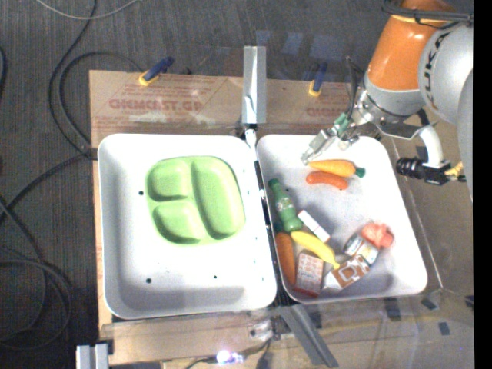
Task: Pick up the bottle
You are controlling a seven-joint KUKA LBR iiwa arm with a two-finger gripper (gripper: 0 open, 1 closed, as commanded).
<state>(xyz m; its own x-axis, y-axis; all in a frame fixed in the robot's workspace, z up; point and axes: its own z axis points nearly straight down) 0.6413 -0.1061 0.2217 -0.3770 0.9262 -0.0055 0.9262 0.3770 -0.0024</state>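
The bottle [284,206] I'm after is green and lies on its side along the left wall of the right bin [403,206], cap toward the far end. Its lower end is crowded: an orange carrot-like piece [285,257], a banana [313,244] and a small white block [314,226] sit touching or just beside it, so I judge the cleaner grasp is across its upper body. Further back lie a carrot [335,167] and a red sausage-shaped piece [326,179]. My jaws [323,146] hang above the bin's far edge, well apart from the bottle, with nothing between them; how far they are parted I cannot tell. The green tray [196,199] fills the left bin [127,267].
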